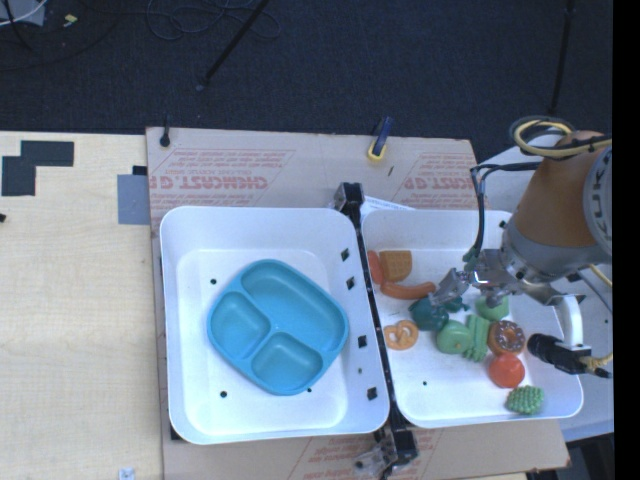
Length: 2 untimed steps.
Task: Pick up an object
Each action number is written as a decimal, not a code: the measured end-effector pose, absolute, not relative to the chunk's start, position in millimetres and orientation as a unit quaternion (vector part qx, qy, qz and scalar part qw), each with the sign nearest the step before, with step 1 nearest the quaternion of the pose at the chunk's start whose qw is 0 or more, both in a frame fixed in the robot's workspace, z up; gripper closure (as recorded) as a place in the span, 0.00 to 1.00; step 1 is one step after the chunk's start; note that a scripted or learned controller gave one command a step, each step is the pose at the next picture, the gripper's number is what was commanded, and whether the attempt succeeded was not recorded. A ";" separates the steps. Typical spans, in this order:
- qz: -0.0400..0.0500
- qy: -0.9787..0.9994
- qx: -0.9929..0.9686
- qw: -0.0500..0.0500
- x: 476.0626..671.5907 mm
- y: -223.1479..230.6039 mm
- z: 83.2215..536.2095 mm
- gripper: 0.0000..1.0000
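The arm is reaching in from the right, its orange band (560, 203) sitting above the grey wrist, and the gripper (462, 290) is hanging low over the right bin (430, 408), above the cluster of small objects there. The fingers are appearing as dark, blurred shapes just above the dark teal object (430, 315); how far apart they are standing cannot be told, and nothing is visibly sitting between them.

The right bin is carrying the task's candidates. A tan block (396, 264) is lying near the bin's upper left, with an orange-red curved piece (405, 290) just below it. A small orange pretzel-shaped piece (401, 335) is resting near the divider between the bins. The dark teal object is lying just beside a green object (462, 338), the two appearing to touch. To the right of these, a brown ring with speckles (507, 337) is sitting just above a red ball (507, 371), and a bumpy green piece (525, 400) is lying near the bin's lower right corner.

The left bin (185, 268) is holding a blue divided plate (277, 325), lying flat and turned at a slant, with three compartments showing.

Both bins are sitting side by side on a cardboard sheet (230, 173) laid over the pale wood worktop (70, 318).
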<state>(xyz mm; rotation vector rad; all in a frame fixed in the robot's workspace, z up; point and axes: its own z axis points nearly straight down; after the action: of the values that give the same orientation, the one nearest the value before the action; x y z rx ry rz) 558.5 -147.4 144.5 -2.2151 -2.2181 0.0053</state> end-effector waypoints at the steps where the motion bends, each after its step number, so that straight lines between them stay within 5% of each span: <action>1: 0.000 -0.708 -0.707 0.000 559.5 -145.5 92.9 0.00; 2: 0.001 -0.706 -0.708 0.002 558.4 -146.7 104.0 1.00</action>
<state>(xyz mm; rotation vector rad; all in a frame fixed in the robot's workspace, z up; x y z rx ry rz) 558.4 -146.7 104.0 -2.2227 -2.2141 0.0029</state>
